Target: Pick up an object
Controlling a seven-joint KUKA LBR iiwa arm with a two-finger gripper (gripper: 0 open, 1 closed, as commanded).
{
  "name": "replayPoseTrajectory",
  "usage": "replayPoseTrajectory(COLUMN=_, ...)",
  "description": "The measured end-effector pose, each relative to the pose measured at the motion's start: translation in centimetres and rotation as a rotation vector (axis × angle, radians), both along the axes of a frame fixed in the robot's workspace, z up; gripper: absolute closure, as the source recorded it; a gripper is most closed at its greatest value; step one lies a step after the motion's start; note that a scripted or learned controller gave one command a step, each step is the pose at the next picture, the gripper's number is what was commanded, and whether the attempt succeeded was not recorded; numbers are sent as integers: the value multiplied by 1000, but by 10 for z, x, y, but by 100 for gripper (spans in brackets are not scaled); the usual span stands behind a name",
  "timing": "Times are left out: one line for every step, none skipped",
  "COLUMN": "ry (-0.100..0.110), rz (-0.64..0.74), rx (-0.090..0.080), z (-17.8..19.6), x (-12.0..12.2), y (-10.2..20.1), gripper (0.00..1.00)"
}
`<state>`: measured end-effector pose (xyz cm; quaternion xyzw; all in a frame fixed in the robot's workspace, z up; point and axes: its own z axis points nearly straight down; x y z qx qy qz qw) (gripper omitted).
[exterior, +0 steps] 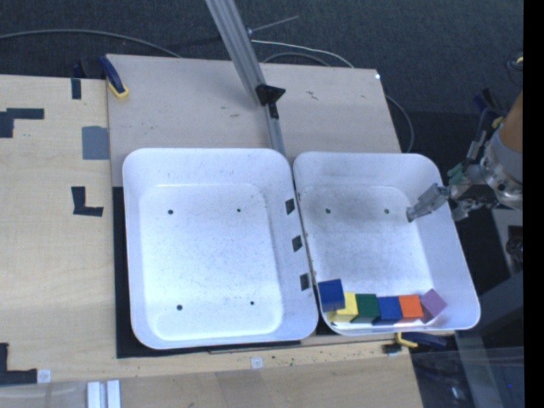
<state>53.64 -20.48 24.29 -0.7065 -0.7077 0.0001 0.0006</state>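
A row of small blocks lies along the front wall of the right bin [365, 185]: a blue block [330, 293], a yellow block [344, 313], a green block [366, 306], a second blue block [389, 308], an orange block [410, 306] and a purple block [433, 301]. My gripper [432, 201] hangs over the right rim of that bin, well behind the blocks and apart from them. Nothing shows in its grasp. The arm's wrist [497, 177] sits just outside the bin on the right.
The left bin [204, 253] stands beside the right one, their rims touching. A slanted metal pole [234, 32] rises behind the bins. A clamp [115, 76] sits at the bench's back left, and cables run behind the bench.
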Motion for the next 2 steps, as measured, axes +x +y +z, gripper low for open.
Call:
replayPoseTrajectory(ry=3, rz=1, rx=0, z=-154, x=-6, y=86, gripper=0)
replayPoseTrajectory(ry=-4, rz=4, rx=0, z=-151, x=72, y=115, gripper=0)
